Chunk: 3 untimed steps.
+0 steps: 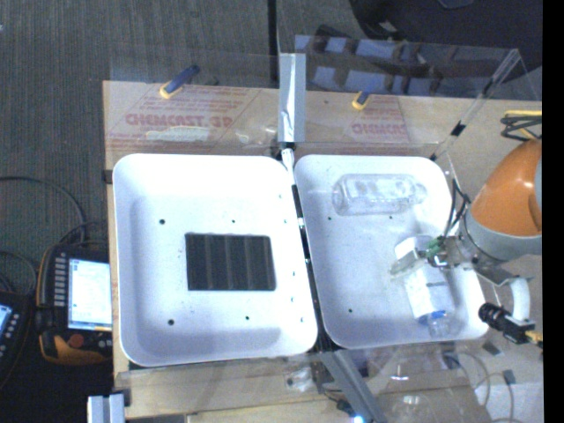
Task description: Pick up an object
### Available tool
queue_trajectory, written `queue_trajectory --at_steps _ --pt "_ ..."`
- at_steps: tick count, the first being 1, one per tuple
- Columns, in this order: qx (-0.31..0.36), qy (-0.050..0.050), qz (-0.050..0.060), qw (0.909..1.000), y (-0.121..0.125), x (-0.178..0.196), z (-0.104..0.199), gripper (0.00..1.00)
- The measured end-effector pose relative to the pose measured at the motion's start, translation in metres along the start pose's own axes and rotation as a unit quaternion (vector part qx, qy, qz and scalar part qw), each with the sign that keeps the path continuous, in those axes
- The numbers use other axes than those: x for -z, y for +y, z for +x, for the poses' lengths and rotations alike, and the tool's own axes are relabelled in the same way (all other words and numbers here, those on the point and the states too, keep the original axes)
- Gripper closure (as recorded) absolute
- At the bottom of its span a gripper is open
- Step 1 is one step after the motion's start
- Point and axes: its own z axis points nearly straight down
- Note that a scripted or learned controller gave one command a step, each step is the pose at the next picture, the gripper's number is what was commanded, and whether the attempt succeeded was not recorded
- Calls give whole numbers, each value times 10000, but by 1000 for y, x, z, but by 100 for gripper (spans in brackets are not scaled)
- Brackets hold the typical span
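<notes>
Two shallow white bins side by side on bench. Left bin: dark ribbed rectangular panel lying flat near centre, nothing else on it. Right bin: two clear items. Clear plastic container, rounded and elongated, lying on its side near far wall. Clear plastic bottle lying down near right wall, bluish cap end toward near corner.

Arm entering from right, orange band over bin's right edge. Gripper low over right side of right bin, just above or touching upper end of bottle. Gripper state: cannot tell from this angle; tip reads as a pale blur with a green spot. No object clearly held.

Handling judgement: both clear items look light, thin-walled, smooth. Likely slippery, likely to flex or squirt sideways under a pinch. Bottle apt to roll if nudged along its side. Best hold probably across bottle body at mid-length, jaws square to long axis, clear of tapering cap end. Closeness to bin wall leaves little room on that side. Container's broad rounded hull a harder target for a two-finger pinch.
</notes>
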Motion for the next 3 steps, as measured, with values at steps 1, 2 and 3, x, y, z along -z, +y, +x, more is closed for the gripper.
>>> queue_trajectory --at_steps 1,2,3 --pt "8 6 -4 10000 1 9 1 100" --pt "-347 -48 27 9994 74 -8 33 100" --pt "18 -32 61 10000 157 80 95 100"
